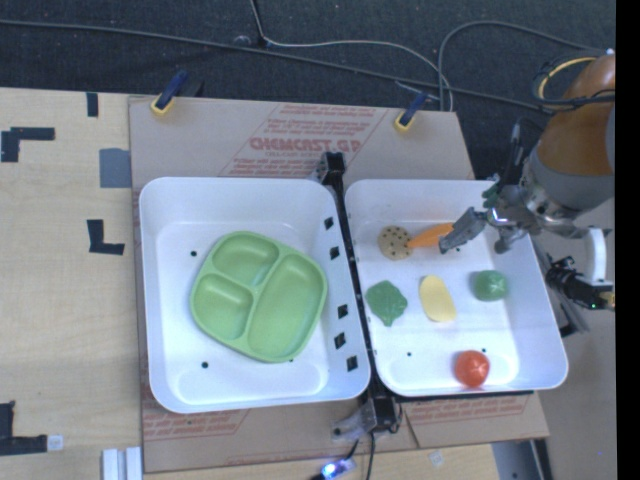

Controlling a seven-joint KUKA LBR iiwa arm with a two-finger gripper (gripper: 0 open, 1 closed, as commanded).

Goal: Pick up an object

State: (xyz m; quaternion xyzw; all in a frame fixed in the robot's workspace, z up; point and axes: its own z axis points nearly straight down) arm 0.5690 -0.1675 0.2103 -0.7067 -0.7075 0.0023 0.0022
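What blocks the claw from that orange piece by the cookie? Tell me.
Nothing visible does. The claw hangs right beside the orange piece in the right bin, with no object between them. The cookie lies on the piece's far side.

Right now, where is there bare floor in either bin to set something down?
Left bin: strips around the green tray, widest along the far wall. Right bin: bare between tomato and green leaf. Crowded near cookie, carrot and hand.
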